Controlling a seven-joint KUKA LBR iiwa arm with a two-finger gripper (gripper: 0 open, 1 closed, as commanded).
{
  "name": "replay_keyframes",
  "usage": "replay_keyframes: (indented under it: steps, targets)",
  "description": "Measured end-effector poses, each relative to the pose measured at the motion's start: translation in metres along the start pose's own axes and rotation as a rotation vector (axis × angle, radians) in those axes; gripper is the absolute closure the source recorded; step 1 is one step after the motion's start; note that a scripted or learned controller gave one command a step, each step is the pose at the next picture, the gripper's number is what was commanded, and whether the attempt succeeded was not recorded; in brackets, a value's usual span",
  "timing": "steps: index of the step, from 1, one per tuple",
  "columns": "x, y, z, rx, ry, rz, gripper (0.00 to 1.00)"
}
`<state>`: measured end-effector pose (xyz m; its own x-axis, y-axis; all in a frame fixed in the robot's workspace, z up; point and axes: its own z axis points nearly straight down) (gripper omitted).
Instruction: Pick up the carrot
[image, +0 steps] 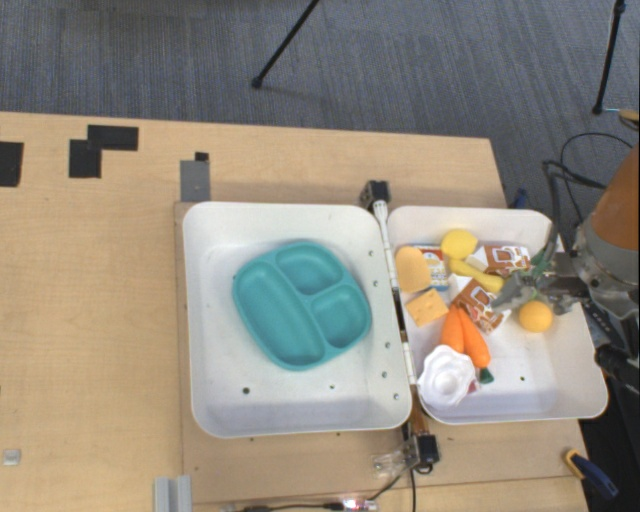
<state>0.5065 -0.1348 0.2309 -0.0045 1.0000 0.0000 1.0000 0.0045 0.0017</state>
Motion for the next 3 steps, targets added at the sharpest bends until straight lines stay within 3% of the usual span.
replay_keyframes:
  steps: [1,2,3]
  targets:
    - [0.004,-0.014,0.131,-0.012,-0.003,-0.238,0.00]
    - [0.006,-0.012,0.120,-0.016,-0.003,-0.241,1.00]
    - [0.105,-0.018,0.046,-0.001,0.000,0.035,1.00]
